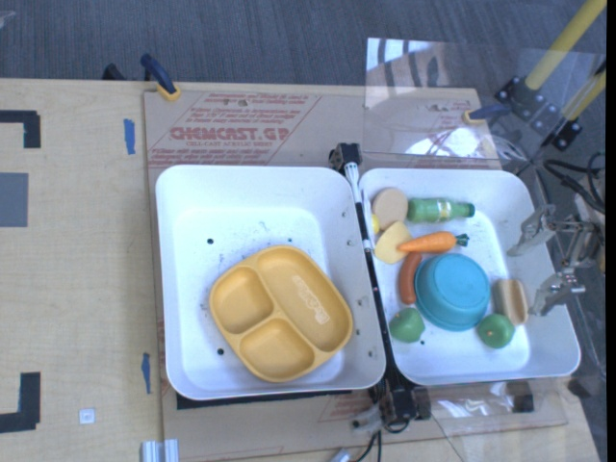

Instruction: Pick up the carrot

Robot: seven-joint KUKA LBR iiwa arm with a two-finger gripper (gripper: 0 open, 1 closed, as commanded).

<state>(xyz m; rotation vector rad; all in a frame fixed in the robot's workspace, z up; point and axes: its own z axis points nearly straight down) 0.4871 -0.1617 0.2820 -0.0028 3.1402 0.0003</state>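
Note:
The carrot [428, 243] is orange with a green tip and lies sideways in the right bin [549, 354], just above a blue bowl [452, 292]. It touches a pale round slice [389, 245] at its left end. My gripper [542, 263] hovers over the bin's right rim, well to the right of the carrot. Its two metal fingers [529, 231] are spread apart, so it is open, with nothing between them.
Around the carrot are a green bottle [440, 210], a tan slice [390, 205], a red sausage [409, 277], two green fruits [407, 325] [496, 331] and a bun [510, 301]. The left bin [192, 210] holds a yellow divided plate [279, 311].

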